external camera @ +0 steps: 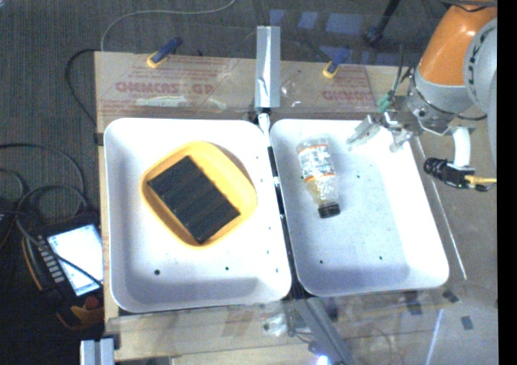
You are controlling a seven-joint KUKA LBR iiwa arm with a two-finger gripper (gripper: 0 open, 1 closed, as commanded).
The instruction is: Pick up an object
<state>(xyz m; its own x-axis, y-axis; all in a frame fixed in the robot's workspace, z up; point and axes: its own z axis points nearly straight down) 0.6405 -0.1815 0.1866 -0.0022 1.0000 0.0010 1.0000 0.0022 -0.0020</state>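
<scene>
A small clear plastic bottle with a printed label and a dark cap lies on its side in the right bin, toward that bin's far left. In the left bin rests a yellow dish holding a black ribbed slab. My gripper hangs over the right bin's far right corner, its two thin fingers spread apart with nothing between them. It sits to the right of the bottle and apart from it.
A metal divider post stands at the back between the bins. Blue and yellow clamps hold the cardboard backing. A tablet and cables lie on the floor at the left. The arm's orange band rises at the upper right.
</scene>
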